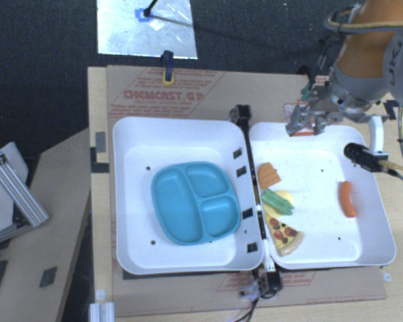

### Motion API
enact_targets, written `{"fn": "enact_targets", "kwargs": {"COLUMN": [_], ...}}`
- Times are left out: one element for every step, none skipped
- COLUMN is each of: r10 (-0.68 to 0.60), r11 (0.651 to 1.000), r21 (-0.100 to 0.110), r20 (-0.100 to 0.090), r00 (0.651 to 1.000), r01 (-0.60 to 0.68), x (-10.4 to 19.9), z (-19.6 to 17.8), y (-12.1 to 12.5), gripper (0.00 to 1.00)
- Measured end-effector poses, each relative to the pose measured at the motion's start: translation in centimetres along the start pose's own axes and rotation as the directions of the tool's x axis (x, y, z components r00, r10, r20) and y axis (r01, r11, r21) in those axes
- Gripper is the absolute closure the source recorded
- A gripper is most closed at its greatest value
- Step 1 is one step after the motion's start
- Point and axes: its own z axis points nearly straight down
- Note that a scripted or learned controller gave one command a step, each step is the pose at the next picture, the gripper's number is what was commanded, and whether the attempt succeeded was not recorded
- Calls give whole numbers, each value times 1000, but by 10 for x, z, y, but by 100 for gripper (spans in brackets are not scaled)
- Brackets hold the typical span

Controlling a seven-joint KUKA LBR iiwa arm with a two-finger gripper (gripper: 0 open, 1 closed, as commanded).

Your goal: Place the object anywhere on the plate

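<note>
Item: small orange plastic toy sausage [348, 199], right white bin [373, 247], well apart from blue sectioned plastic plate [191, 203]. Likely light, stiff, smooth, prone to rolling; grasp across its middle. Two-finger gripper [302, 127]: above bin's far rim, holding nothing; opening cannot be told.

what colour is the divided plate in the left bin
Light blue, a plain plate with three compartments, seen clearly in the camera view.

A pale blue plastic plate [196, 202] with three compartments lies flat in the left white bin, a little right of its middle. In the right bin, toy foods lie apart from it: an orange sausage [348, 198] near the right wall, and by the left wall an orange bread piece [268, 175], a green bean pod [277, 201] and a pizza slice [284, 235].
</note>
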Motion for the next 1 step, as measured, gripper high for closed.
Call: {"fn": "enact_targets", "kwargs": {"r10": [1], "r11": [1000], "r21": [1], "r20": [0], "r00": [1000], "r01": [-1], "x": [51], "z": [-4], "y": [1], "gripper": [100]}}
